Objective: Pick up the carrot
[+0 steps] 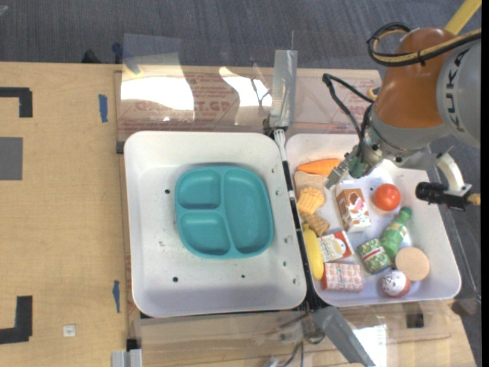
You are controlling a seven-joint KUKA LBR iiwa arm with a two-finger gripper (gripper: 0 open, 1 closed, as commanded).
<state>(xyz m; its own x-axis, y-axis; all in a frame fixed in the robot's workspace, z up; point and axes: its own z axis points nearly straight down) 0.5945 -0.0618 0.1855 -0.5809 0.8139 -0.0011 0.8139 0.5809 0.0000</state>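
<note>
The orange carrot (319,165) lies at the far left of the right bin (447,239), close to its back wall, with a beige bread slice (306,180) just in front of it. My gripper (343,171) hangs low over the bin right beside the carrot's right end, under the orange wrist band. The wrist hides how the gripper meets the carrot, and I see nothing lifted.
The right bin is crowded: a milk carton (353,207), a red tomato (386,197), a green bottle (394,234), a yellow banana (313,255), a red box (342,276) and several other small foods. A teal divided plate (224,210) lies in the left bin (145,228).
</note>
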